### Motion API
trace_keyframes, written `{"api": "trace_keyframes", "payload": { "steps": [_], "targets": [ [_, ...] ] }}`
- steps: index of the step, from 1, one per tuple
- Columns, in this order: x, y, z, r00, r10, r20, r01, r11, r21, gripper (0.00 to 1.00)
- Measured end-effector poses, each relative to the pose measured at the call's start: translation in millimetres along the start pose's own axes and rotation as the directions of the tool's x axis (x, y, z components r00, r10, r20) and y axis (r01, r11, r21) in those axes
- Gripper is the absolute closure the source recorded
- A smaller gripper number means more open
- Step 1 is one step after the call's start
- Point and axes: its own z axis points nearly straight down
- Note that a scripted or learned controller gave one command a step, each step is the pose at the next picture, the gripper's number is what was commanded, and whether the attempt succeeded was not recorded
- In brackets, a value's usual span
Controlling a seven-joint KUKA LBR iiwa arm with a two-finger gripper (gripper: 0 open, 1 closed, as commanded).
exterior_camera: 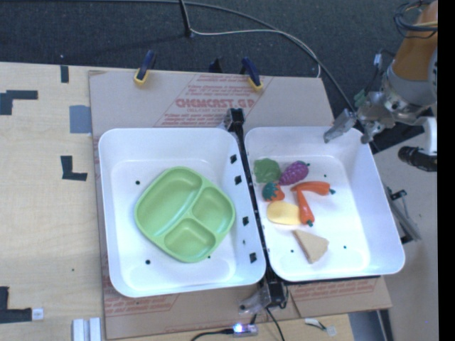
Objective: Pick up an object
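Hovering my gripper (346,128) right over the far right corner of the right bin (370,190), just above its rim. Honestly can't tell from this angle what it's doing, but nothing is in it as far as I can see.

All the pickable stuff sits in the left half of that bin, bunched up near the divider between the 2 bins. Green broccoli (266,169) is at the top, purple grapes (294,172) just beside it on the right. Below the grapes is an orange pepper (313,187) lying sideways, and a carrot (305,207) runs down from it at a slant, almost touching. A small teal and orange piece (272,191) sits under the broccoli, too small to name. Yellow lemon (284,214) lies against the carrot's lower end. The tan cheese wedge (311,246) is on its own nearer the front edge, apart from the cluster.

Room-wise: the right half of that bin is bare white floor, so lots of open space between my gripper and the pile. The wedge has free space on every side.

Left bin (121,190) has 1 green plate (185,214) with 3 compartments, sitting about in the middle, tilted a bit, with open floor all around it up to the walls.
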Motion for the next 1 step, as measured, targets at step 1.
{"api": "trace_keyframes", "payload": {
  "steps": [1],
  "targets": [
    [0.0,0.0,0.0,1.000,0.000,0.000,0.000,1.000,0.000,0.00]
  ]
}}
